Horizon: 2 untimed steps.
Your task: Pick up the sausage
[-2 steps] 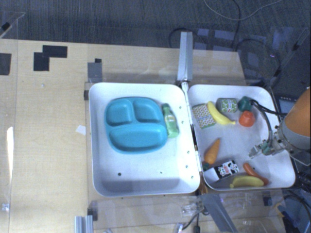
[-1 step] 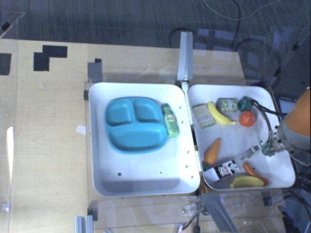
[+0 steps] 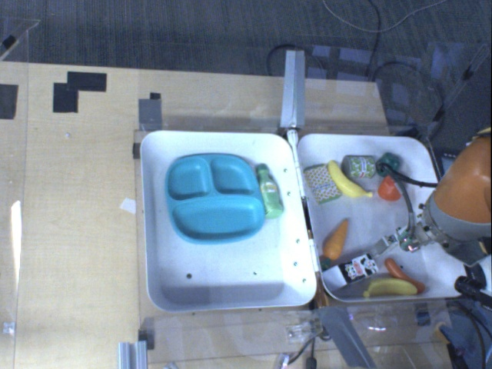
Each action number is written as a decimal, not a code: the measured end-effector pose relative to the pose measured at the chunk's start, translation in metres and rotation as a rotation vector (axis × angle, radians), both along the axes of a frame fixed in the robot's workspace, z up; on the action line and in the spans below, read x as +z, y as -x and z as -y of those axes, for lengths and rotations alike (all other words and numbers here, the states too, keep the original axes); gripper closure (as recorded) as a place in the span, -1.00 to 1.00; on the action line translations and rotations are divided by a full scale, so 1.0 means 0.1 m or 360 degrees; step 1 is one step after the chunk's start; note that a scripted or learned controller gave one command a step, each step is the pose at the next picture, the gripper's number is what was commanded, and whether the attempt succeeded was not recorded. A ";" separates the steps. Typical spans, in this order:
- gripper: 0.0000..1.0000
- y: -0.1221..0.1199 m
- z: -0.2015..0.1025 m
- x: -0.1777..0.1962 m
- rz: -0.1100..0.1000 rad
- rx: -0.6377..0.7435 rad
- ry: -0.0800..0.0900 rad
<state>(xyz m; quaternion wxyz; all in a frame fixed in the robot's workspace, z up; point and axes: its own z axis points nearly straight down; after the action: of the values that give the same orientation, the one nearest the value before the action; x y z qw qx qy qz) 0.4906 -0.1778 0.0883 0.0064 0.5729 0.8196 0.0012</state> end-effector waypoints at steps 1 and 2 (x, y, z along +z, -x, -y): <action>1.00 -0.03 0.00 0.11 0.0008 0.0003 -0.0002; -1.00 -0.03 0.00 0.11 0.0007 0.0003 -0.0002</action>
<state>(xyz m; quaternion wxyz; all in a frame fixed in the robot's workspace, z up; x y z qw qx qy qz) 0.4933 -0.1773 0.0989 0.0080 0.5721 0.8201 0.0030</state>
